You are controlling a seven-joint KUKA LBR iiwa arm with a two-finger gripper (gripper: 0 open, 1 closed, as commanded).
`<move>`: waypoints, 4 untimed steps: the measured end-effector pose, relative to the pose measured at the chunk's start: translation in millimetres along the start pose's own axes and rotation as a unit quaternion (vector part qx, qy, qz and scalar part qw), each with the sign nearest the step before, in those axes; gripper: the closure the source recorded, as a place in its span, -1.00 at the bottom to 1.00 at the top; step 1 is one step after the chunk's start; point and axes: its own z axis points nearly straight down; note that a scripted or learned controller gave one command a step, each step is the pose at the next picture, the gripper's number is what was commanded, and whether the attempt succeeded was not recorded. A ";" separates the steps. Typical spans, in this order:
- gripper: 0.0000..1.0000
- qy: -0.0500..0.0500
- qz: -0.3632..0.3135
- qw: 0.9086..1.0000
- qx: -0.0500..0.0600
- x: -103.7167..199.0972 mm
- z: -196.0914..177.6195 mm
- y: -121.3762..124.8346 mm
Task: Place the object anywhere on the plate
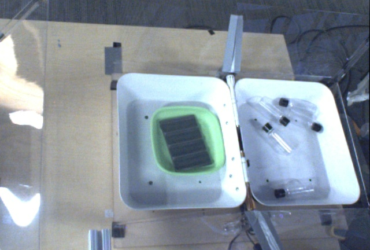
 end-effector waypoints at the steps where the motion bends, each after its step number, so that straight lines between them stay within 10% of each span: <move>1: -1.00 0.000 0.048 0.999 0.002 1.2 13.2 -1.0; 4: -1.00 0.000 0.224 0.975 0.000 -1.7 -44.2 0.9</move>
